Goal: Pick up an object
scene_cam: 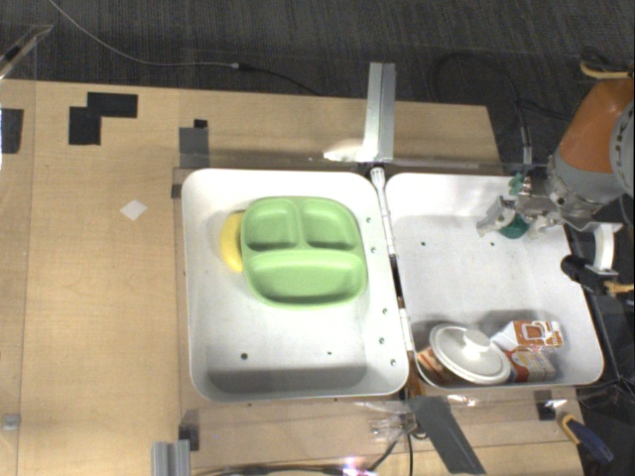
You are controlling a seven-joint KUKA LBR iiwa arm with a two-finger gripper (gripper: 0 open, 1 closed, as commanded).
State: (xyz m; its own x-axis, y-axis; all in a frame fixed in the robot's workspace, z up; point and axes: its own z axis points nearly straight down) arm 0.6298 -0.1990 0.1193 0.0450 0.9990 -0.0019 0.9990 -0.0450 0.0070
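Leftmost, on the table (89, 266): left bin (213, 365), holding a green divided plate (301, 249) toward its far half, lying flat, with a yellow object (230, 243) tucked at its left edge, touching or partly under it, hard to say which. Further right, past the shared rim: right bin (446, 276), mostly bare white floor across its middle. Near edge of that bin: a round silvery lid-like piece (474, 354) resting against a crumpled brown and white packet (531, 347), the two touching, both pressed close to the near wall. Far right corner: end effector (514, 218) low over the bin floor, a small teal thing at its tip. Cannot tell whether open, closed or gripping; too small and blurred at that spot. Behind it, grey arm (605, 162) with orange band, reaching in from the right.

Step in hand, judged: approach or grasp attempt in the far right corner, nothing visibly lifted clear. Next move likely calls for a secure closure, then a straight lift.
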